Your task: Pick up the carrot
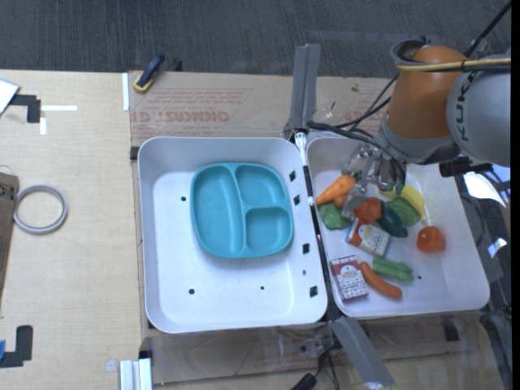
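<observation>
Camera view, from above at a slant.

Arm: one, grey with an orange band, reaching in from the right over the far part of the right bin [479, 287]. Its fingers [367, 177] point down into the bin's far-left area, just beside the carrot; whether they are spread or pressed together cannot be told, as the metal parts blur into the clutter below. Nothing is visibly held between them.

Carrot [335, 190]: one, orange, lying tilted near the right bin's far-left corner, close to the wall shared with the left bin, its thick end toward the fingers.

Other contents of the right bin, counted as far as they can be told apart:
- green leafy piece [332, 216], one, just beside the carrot on its near side;
- red round items, two: a tomato [430, 239] toward the right wall, another [369, 210] amid the central pile;
- yellow item [412, 201], one;
- dark green item [396, 218], one;
- small printed cartons, two: [370, 240] at centre, [348, 279] by the near-left corner;
- green pod [393, 268], one;
- orange-red sausage-shaped piece [380, 282], one, near the near edge.

Left bin [162, 299]: one teal divided plate [242, 210], three compartments, lying flat at centre.

Worktop [73, 283]: one roll of tape [37, 209] near the left edge.
</observation>
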Controlling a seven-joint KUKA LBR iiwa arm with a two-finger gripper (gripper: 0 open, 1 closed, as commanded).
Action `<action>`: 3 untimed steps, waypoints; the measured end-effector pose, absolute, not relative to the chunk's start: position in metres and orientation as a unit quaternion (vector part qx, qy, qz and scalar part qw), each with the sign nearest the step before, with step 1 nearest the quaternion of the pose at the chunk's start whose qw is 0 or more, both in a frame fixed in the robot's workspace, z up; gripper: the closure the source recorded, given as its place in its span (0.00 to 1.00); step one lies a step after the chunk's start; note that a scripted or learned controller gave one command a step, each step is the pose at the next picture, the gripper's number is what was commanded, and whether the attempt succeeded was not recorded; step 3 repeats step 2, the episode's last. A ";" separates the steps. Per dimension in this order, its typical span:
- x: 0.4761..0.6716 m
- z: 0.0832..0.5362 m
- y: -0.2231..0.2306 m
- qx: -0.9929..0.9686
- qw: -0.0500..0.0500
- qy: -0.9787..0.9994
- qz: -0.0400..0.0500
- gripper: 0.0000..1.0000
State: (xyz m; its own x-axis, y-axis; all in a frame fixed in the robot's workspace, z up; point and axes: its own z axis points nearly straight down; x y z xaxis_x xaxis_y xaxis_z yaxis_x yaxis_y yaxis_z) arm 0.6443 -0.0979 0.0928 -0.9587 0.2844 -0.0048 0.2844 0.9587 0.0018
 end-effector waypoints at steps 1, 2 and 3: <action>0.646 0.103 -0.099 0.146 0.006 0.989 0.001 1.00; 0.638 0.192 -0.058 0.297 0.002 0.955 0.000 1.00; 0.638 0.192 -0.058 0.297 0.002 0.955 0.000 1.00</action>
